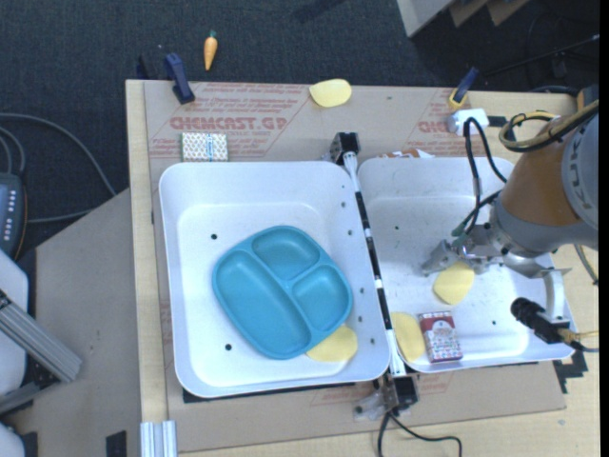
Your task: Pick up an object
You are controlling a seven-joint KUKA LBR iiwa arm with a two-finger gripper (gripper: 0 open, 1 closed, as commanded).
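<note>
My gripper hangs low in the right bin, right above a flat yellow piece on the bin floor. It seems to touch the top edge of that piece, but I cannot make out a grasp. A second yellow piece and a small red and white box lie at the bin's near edge. In the left bin a blue divided plate rests on part of another yellow piece.
The grey and orange arm covers the right bin's right side. On the bench behind the bins lie a yellow object, a small patterned box and blue clamps. A black divider runs between the bins.
</note>
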